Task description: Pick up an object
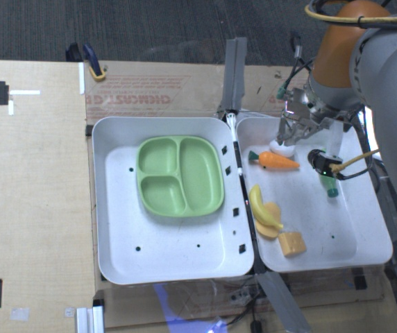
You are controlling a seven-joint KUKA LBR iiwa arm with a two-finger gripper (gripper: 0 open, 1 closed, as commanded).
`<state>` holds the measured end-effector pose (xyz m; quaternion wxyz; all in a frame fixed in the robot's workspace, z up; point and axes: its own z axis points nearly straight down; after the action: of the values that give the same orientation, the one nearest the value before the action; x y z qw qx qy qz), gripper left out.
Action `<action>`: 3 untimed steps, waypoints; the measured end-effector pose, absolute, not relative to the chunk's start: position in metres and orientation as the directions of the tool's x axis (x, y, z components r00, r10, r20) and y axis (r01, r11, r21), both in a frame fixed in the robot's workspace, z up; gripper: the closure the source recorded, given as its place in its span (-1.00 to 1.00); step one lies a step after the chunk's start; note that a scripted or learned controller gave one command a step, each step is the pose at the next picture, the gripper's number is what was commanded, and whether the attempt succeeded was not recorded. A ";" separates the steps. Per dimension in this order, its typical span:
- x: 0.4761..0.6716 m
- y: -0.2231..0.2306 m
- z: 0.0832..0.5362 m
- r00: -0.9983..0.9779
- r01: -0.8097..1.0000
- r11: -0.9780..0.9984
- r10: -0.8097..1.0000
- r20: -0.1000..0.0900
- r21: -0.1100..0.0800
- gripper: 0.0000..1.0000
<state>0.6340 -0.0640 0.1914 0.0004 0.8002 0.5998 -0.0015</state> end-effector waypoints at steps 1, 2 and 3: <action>0.634 -0.064 0.191 0.281 0.960 -0.281 0.960 -0.003 -0.001 -1.00; 0.640 -0.119 0.096 0.222 0.975 -0.222 0.975 -0.002 -0.002 -1.00; 0.607 -0.098 0.092 0.054 0.999 -0.054 0.999 0.000 -0.002 -1.00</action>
<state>0.6075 -0.0983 0.0916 -0.0008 0.7260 0.6877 -0.0009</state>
